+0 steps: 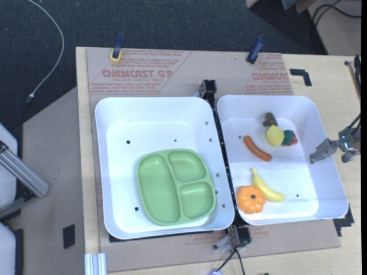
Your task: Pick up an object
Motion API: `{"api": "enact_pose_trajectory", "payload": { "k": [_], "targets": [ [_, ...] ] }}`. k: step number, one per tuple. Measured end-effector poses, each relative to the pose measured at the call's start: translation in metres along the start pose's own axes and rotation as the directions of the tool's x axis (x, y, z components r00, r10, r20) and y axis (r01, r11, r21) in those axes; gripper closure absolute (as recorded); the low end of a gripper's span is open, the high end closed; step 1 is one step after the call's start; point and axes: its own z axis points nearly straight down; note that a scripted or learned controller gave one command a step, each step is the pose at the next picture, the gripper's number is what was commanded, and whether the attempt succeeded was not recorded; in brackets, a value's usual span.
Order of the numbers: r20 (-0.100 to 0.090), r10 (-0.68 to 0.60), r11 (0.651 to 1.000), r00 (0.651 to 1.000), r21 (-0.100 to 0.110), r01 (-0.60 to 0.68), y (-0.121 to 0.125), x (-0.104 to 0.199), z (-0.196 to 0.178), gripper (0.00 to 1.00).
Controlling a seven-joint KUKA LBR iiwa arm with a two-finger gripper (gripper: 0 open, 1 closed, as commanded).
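Two white bins side by side on the worktop (92, 125): left bin (112, 153) with a green divided tray (175, 185), right bin (309, 119) with the loose pickable items. Listed in right bin: orange sausage-like piece (256, 148) near centre, yellow round fruit (274, 135) touching a small red-and-green piece (288, 138) and just below a brown piece (269, 119), banana (266, 188) toward the front, orange pumpkin (250, 199) at the front-left corner, touching the banana. Gripper (328, 148) at the right bin's right edge, apart from every item, nothing between the jaws; whether spread or closed cannot tell at this size and angle. No target evident; nearest candidates the yellow fruit cluster and the banana. Risks, as judged: descent so close to the bin wall likely to clip the rim or close on air; cluster of three touching pieces prone to a double grab or a nudge that scatters them; round fruit and pumpkin apt to roll or squirt out of a two-finger pinch; banana against pumpkin leaves little finger clearance on that side.
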Motion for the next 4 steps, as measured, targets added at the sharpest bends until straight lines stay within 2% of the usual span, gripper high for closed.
{"api": "enact_pose_trajectory", "payload": {
  "k": [2,3,4],
  "targets": [
    [-0.004,0.000,1.000,1.000,0.008,0.000,-0.003,0.003,0.126,0.00],
    [-0.006,-0.002,1.000,1.000,0.004,0.002,-0.003,0.005,0.139,0.00],
    [-0.003,0.000,1.000,1.000,0.001,0.000,-0.003,0.004,0.129,1.00]
  ]
}}
